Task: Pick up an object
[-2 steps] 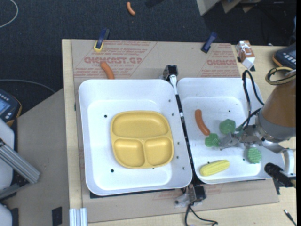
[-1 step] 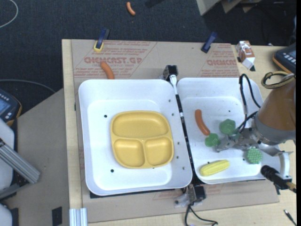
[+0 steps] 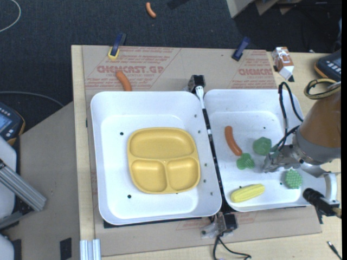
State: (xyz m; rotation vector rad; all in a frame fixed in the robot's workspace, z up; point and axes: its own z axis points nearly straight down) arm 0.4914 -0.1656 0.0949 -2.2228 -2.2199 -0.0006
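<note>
Corn (image 3: 248, 193) lies nearest in the right bin (image 3: 238, 99), a knobbly green piece (image 3: 293, 179) beside it. Behind, the claw (image 3: 271, 164) hangs low between 2 broccoli pieces (image 3: 245, 161) (image 3: 262, 145); whether it is apart or together cannot be told. A sausage (image 3: 233, 141) lies left. A yellow tray (image 3: 163, 160) fills the left bin (image 3: 108, 145).

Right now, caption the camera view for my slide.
Pincer low in right white bin among green toy broccoli, yellow corn.
</note>
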